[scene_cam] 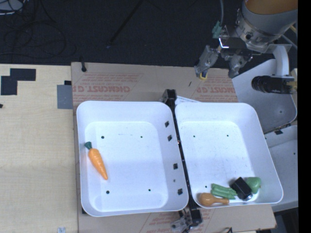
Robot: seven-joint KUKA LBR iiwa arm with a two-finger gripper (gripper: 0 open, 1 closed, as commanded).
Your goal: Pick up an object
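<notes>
An orange carrot (97, 163) with a green top lies near the left wall of the left bin (121, 111). In the front right corner of the right bin (218, 111) several things sit close together: a green pea pod (223, 191), a small black block (241, 188), a green rounded piece (253, 182) and a tan pear-shaped piece (213, 199). My gripper (217, 68) hangs high above the cardboard behind the right bin, far from all of them. Its fingers are spread open with nothing between them.
Both bins rest on a sheet of brown cardboard (126, 84), joined by a black clip strip (175, 144) down the middle. A pale wooden bench (34, 149) lies to the left. Dark cables and floor are at the back.
</notes>
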